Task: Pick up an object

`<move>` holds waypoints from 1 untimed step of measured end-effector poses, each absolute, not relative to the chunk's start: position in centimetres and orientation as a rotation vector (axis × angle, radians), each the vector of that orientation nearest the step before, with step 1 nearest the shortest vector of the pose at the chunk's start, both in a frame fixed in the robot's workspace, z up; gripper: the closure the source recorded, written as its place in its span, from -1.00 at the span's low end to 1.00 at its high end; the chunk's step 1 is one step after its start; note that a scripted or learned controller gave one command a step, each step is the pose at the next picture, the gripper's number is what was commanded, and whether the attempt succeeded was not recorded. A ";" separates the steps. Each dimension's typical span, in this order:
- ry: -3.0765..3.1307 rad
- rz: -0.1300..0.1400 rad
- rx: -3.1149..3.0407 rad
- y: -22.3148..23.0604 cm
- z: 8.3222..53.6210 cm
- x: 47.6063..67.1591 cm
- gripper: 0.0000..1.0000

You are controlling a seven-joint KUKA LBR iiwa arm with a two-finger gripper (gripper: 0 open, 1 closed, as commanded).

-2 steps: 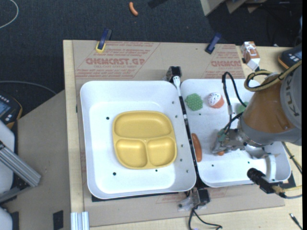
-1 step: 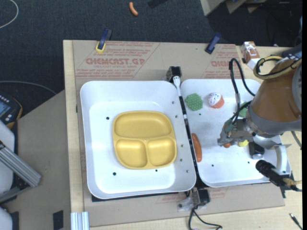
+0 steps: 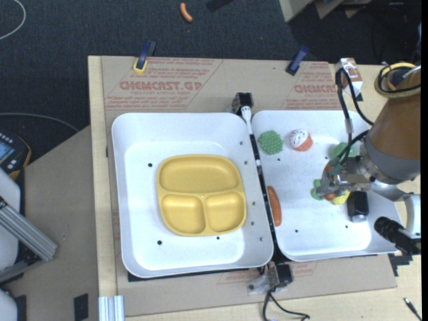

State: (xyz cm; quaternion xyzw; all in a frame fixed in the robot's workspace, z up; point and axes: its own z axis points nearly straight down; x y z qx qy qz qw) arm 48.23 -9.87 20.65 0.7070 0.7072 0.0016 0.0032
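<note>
**Low over the right bin, grip unreadable**

Cannot tell how wide the gripper (image 3: 336, 184) stands or whether anything is caught in it: tip buried in a small huddle of toys, seen from above and too small to read. Down low in the right bin (image 3: 314, 243), toward its right side, with a small green piece (image 3: 317, 192) and a yellow piece (image 3: 340, 198) touching or just beside the tip. Likely mid-grasp, judging by the height.

To do this well: settle on one piece, not the pair; close squarely across it; lift straight up and check for something actually carried before swinging away. Beware nudging the neighbours aside.

Easier targets lying apart: a green round toy (image 3: 270, 142) and a white-and-orange ball (image 3: 300, 139) near the far rim, an orange sausage-shaped toy (image 3: 274, 204) hard against the left wall.

Smooth white plastic floor, prone to letting things slide. Left bin (image 3: 134, 179) taken up by a yellow divided plate (image 3: 200, 194). Board-topped bench (image 3: 200, 79), dark carpet beyond
</note>
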 end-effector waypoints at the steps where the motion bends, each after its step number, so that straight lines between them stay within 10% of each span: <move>1: 2.219 0.003 2.217 -9.9 22.6 48.3 1.00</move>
